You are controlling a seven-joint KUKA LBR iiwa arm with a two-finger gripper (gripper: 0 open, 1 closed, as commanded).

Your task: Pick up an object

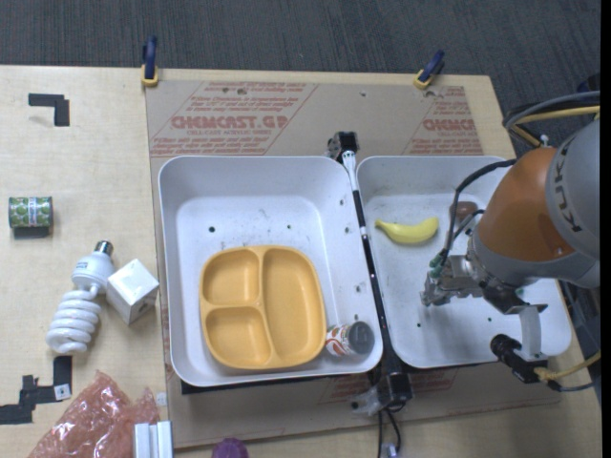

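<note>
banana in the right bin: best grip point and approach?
Grip the banana at its thick middle, coming straight down from above, closing across its short width. It lies flat, curved, ends tipped toward the far wall, with bare bin floor on both sides. The gripper hangs just nearside of it.

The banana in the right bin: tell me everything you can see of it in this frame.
The banana is small, plain yellow and smooth, with the even look of a plastic toy. It lies flat on the floor of the right bin, in the far left part, curved with both tips turned up toward the far wall. Its left tip comes near the divider between the bins. Nothing touches it except the bin floor. The gripper hangs nearer the camera, apart from it.
</note>
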